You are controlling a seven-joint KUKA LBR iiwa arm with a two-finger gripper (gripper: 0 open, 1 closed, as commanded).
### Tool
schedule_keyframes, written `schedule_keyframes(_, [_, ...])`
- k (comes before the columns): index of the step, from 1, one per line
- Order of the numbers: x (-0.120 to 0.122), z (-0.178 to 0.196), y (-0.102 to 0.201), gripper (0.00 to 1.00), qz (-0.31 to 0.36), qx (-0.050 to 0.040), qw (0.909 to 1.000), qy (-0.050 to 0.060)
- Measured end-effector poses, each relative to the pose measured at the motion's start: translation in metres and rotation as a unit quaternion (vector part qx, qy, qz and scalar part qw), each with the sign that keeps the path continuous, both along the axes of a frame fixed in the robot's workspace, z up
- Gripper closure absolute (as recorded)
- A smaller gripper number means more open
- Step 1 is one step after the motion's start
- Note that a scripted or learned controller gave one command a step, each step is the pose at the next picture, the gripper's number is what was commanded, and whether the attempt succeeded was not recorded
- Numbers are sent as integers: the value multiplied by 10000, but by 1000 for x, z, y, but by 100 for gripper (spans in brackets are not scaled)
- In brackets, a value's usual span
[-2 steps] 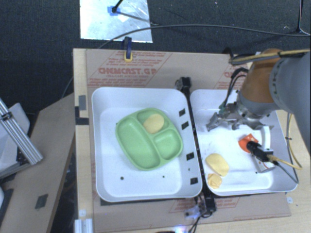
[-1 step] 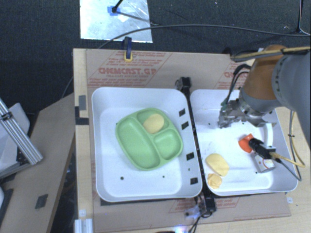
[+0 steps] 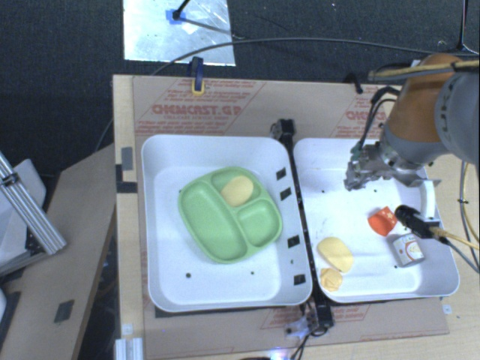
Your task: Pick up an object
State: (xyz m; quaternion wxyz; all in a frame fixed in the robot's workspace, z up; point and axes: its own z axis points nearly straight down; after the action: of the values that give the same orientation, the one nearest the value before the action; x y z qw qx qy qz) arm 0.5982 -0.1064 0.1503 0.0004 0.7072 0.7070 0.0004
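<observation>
Camera view showed gripper poised above right bin, its grasp unreadable, nothing visibly held; approach step, I judged, next needing descent toward orange piece or yellow lump nearby.

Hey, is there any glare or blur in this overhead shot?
Camera view: glare on the foil sheet at top; the white bins look bright but readable; the green tray is fairly sharp; the gripper is soft and dark.
</observation>
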Motion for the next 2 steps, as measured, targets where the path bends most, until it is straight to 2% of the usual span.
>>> schedule_keyframes(1, [1,52,0,100,23,-2,10000,-8])
schedule_keyframes(2, [17,65,52,100,34,3,10000,-1])
